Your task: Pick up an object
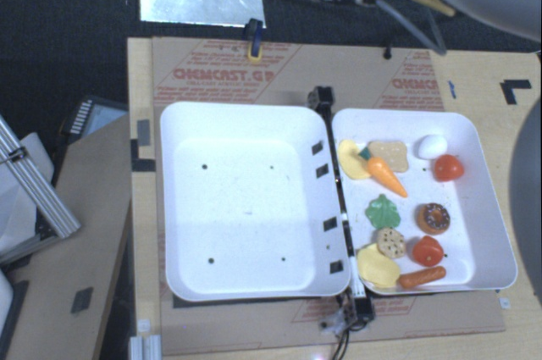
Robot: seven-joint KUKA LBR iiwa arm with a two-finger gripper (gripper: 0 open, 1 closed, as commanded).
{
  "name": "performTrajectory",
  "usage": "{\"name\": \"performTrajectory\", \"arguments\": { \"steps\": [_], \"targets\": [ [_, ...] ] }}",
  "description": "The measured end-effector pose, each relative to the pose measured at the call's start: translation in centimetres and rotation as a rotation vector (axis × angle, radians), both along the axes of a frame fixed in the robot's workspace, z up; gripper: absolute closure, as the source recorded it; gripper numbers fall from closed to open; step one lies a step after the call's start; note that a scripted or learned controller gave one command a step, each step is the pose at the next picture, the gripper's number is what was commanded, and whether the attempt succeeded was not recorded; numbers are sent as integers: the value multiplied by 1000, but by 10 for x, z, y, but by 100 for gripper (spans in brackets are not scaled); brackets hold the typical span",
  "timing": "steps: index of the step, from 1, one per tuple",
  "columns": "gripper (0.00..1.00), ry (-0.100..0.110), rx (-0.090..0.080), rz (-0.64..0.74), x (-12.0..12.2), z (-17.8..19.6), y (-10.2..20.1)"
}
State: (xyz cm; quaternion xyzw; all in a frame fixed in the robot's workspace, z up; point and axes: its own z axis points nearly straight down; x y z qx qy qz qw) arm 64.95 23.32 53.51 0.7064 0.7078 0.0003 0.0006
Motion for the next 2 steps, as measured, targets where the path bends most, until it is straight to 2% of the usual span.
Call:
{"name": "performTrajectory", "arguments": {
  "steps": [1, 2],
  "targets": [
    [100, -2, 0, 0, 4, 0, 0],
    [100, 1, 1, -1, -11, 0, -6]
  ]
}}
